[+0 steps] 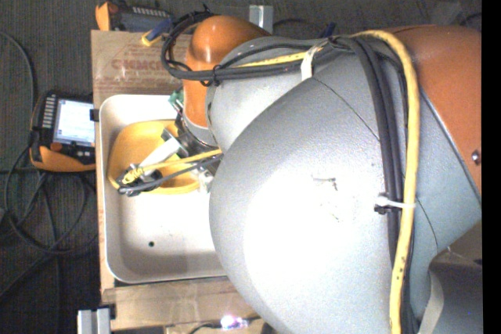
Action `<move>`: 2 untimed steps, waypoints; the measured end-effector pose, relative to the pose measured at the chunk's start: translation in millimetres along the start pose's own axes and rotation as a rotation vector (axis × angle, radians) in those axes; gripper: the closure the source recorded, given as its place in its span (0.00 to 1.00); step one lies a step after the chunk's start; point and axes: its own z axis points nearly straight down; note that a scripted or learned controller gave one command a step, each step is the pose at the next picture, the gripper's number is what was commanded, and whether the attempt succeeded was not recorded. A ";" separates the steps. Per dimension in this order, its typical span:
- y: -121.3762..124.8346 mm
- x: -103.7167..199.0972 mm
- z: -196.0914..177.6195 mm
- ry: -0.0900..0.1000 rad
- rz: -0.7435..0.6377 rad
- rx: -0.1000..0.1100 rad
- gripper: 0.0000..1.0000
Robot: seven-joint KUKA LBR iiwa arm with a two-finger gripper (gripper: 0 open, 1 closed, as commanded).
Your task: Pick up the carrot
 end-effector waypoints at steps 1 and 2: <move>-26.4 -5.2 35.8 -0.001 0.174 0.002 1.00; -1.2 -0.2 39.5 -0.011 0.094 -0.003 1.00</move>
